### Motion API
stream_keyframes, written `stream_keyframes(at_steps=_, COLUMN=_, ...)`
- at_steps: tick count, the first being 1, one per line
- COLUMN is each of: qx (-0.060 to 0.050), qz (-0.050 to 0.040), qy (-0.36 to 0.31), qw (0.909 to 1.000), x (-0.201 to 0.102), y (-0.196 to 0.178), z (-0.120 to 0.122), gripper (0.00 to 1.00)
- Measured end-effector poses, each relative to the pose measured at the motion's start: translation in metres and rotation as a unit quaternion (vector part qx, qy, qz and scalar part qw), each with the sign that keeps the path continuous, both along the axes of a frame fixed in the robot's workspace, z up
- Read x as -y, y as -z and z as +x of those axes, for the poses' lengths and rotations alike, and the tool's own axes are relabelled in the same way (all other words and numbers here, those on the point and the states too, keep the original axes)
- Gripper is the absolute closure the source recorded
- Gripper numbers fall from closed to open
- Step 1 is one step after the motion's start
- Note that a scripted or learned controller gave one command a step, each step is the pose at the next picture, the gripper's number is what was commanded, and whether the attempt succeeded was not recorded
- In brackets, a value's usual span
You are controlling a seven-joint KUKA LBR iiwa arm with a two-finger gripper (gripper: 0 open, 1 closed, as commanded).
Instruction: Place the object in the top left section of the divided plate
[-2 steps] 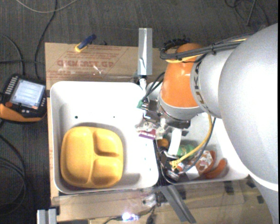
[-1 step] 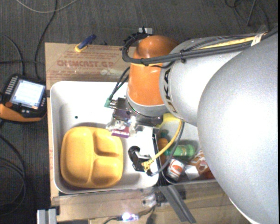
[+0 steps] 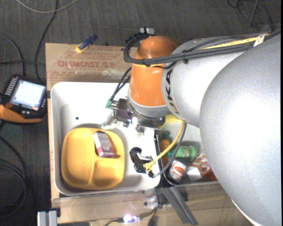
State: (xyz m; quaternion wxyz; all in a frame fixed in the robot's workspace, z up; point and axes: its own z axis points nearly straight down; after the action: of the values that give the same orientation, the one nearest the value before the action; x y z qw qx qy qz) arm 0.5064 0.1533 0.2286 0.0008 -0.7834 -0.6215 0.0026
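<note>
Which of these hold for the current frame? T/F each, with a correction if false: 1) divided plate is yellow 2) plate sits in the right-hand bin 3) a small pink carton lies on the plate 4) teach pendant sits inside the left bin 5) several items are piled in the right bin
1) True. The divided plate is yellow.
2) False. It sits in the left bin.
3) True. A small pink carton lies on the plate, near its top edge over the divider.
4) False. The teach pendant lies on the floor, outside the bin on its left.
5) True. A green bottle, a red and white can and other items crowd the right bin.
</note>
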Motion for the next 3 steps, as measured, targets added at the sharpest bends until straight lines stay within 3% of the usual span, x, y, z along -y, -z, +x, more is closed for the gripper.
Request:
stream_keyframes(at_steps=1, qx=0.000, qz=-0.0009, qy=-0.056, qw=0.9984, x=0.065, y=0.046, z=0.051, gripper=0.00)
stream_keyframes(at_steps=2, qx=0.000, qz=0.0008, qy=-0.117, qw=0.9931, x=0.126, y=0.046, z=0.002, gripper=0.00)
stream_keyframes(at_steps=3, qx=0.000, qz=-0.0002, qy=-0.018, qw=0.9998, x=0.143, y=0.004, z=0.028, gripper=0.00)
